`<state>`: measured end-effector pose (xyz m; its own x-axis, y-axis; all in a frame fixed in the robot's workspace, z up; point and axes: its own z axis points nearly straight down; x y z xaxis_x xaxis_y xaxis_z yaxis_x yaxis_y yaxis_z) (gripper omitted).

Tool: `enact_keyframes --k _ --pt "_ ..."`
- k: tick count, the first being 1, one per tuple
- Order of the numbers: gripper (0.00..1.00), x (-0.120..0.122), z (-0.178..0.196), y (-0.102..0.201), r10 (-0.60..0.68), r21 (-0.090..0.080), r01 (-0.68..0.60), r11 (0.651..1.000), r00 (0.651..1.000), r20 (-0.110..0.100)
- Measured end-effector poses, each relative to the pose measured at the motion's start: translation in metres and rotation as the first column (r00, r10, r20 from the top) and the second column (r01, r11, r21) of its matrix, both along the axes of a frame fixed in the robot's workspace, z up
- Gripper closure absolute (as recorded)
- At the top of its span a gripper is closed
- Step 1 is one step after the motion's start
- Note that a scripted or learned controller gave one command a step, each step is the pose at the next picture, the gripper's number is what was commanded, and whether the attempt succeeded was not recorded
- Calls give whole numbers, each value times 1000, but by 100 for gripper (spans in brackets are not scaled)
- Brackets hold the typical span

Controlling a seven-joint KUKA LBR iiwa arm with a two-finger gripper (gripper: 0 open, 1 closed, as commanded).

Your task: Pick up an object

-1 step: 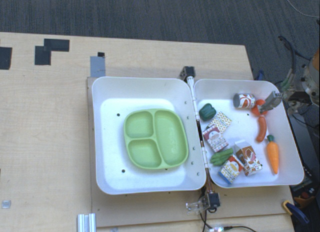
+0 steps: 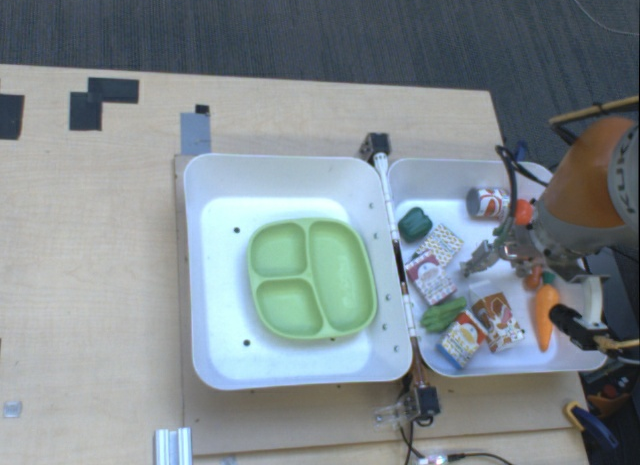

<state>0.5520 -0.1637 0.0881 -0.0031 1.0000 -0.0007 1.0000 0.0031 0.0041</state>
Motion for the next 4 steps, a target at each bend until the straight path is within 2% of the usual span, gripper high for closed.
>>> enact_keyframes --k 1,2,3,4 --pt "100 1 11 0 0 0 0 1000 1000 4" --pt "0 1 11 0 1 0 -1 1000 1000 3" --pt "0 -56 -1 33 -2 -2 2 1000 1000 5" --pt "100 -53 11 33 1 -2 0 1000 1000 11"
